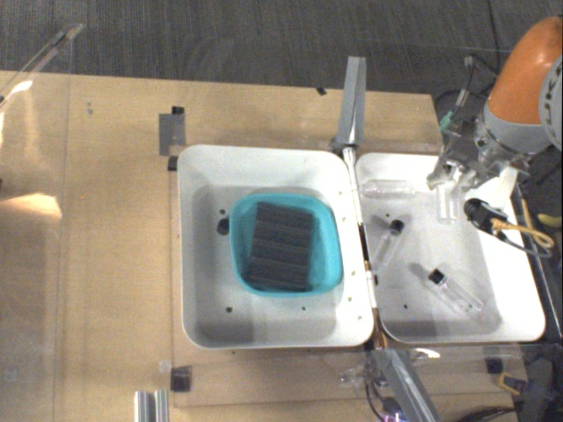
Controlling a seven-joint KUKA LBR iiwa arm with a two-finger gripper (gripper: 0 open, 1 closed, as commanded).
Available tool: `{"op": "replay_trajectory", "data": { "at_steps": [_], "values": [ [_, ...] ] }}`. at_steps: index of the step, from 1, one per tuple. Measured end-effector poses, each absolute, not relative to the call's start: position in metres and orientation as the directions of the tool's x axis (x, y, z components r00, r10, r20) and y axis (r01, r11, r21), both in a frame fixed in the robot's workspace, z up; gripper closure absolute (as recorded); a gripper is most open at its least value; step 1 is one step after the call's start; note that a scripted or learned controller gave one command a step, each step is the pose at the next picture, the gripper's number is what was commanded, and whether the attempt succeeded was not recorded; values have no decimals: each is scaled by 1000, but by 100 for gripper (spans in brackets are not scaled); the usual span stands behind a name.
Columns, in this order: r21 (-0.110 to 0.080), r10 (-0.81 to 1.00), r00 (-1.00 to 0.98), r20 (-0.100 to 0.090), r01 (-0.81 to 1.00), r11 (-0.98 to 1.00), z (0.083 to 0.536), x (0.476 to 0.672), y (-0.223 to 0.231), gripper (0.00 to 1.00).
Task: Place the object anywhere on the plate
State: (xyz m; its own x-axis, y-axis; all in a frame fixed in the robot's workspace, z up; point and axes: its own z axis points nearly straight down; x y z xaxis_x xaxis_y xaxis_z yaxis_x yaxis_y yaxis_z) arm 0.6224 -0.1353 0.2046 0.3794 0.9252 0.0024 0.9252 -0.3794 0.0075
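Gripper hangs over right bin at its 12 o'clock edge, jaws can't tell, w/ two clear vials lying apart on bin floor & dark ribbed block on teal plate mid left bin.

Plate in left bin

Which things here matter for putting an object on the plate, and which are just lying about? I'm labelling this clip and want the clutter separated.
For the job:
- blue plate in the left bin
- dark ridged block lying on the plate
- pincer over the right bin

Lying about:
- clear tube with a black cap, right bin
- second clear tube, right bin
- grey post behind the bins
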Motion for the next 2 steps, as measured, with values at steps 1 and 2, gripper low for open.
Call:
{"op": "replay_trajectory", "data": {
  "at_steps": [1,2],
  "values": [
    [2,975,223,1,975,-223,184,591,-50,100],
    [6,994,105,2,994,-105,186,599,5,100]
  ]
}}
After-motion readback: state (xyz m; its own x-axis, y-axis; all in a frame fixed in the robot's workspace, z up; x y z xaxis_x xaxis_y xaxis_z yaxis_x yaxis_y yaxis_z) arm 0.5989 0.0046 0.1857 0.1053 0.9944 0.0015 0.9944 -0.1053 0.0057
